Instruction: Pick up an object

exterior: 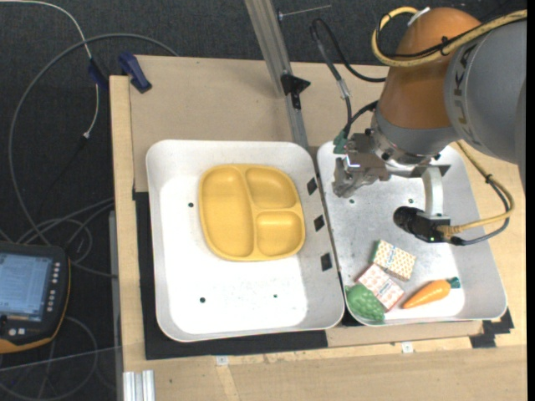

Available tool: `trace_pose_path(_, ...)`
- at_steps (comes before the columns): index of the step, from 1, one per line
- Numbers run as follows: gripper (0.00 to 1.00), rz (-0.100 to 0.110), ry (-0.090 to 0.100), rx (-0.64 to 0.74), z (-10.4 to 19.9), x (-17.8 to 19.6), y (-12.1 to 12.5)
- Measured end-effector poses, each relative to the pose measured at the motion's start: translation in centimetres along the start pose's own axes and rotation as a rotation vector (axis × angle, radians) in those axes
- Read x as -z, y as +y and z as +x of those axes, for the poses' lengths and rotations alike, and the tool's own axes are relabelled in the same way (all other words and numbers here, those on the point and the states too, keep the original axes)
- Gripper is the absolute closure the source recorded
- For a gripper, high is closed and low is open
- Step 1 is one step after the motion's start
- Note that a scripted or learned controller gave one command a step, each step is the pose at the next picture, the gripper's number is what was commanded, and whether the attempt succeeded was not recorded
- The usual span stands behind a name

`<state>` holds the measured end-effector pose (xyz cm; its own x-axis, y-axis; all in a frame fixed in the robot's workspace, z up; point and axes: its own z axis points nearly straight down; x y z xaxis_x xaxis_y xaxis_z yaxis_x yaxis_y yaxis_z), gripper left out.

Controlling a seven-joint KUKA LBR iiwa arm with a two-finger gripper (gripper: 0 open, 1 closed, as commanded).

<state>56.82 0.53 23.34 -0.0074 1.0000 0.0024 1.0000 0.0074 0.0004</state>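
Worktop (209, 90) — tan board bearing two shallow white bins side by side.

Left bin (175, 307): one yellow plate (251, 211) with three compartments, lying flat near the bin's middle, toward its right wall.

Right bin (481, 224): four small things clustered at the near edge.
- Carrot (428, 292), orange with a green stalk end, lying slantwise, rightmost of the group.
- Patterned box (394, 260), the farthest up of the cluster.
- Second box (380, 286), red-and-white, just below and left of the first, close beside it.
- Green toy (365, 302) at the bin's near left corner, touching the second box.

Arm (435, 65): reaches in from the right, its orange band over the far part of the right bin.

Tool (358, 167): above the far left part of the right bin, near the wall between the bins. Whether it is apart or together cannot be told. The cluster lies well apart from it, nearer the camera and to its right; nothing shows between its fingers.
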Motion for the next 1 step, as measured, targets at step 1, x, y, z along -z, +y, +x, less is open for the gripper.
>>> trace_pose_path(1,1.0,-0.001,0.001,0.0,6.05,0.48,0.57)
